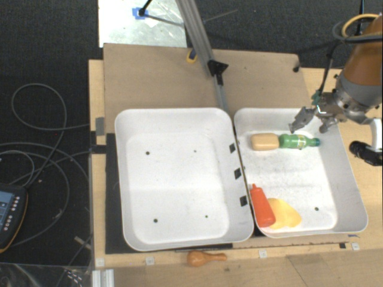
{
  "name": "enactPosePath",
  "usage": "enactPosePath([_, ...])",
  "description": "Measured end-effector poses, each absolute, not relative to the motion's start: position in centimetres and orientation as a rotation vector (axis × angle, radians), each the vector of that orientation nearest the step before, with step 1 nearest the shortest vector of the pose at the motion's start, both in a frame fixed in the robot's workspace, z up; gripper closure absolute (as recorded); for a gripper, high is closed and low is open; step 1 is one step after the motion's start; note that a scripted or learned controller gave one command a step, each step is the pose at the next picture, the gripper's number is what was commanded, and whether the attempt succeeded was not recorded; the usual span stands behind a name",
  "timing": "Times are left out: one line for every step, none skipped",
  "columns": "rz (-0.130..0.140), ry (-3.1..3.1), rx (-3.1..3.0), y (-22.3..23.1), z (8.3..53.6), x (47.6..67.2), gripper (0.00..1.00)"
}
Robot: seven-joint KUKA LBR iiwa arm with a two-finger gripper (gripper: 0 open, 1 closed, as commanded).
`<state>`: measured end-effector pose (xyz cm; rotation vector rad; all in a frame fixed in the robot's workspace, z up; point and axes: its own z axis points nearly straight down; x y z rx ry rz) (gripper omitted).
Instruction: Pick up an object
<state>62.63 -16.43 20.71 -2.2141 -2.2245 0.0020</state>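
Observation:
In the right bin (344,178) lie a tan bread-like block (264,142), a green bottle (297,141) beside it on its right, an orange-red bottle (261,205) near the front left corner, and a yellow banana-like piece (285,213) next to that bottle. My gripper (311,119) hangs above the bin's back right part, just beyond the green bottle. Its two fingers are spread apart with nothing between them.
The left bin (128,160) sits beside the right one, with black clips along the shared wall. A slanted metal pole (200,31) crosses the back. A tan pear-shaped object (205,257) lies on the bench in front of the bins. Cables lie on the floor at left.

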Motion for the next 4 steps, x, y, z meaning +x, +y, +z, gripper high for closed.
enactPosePath([0.0,-2.229,-2.215,-16.4,21.0,62.7,0.0])
enactPosePath([0.003,-2.22,-2.219,-16.7,16.0,61.7,0.0])
enactPosePath([0.004,-2.219,-2.219,-17.1,9.9,61.2,0.0])
enactPosePath([0.0,-2.223,-2.221,-17.1,9.1,61.3,0.0])
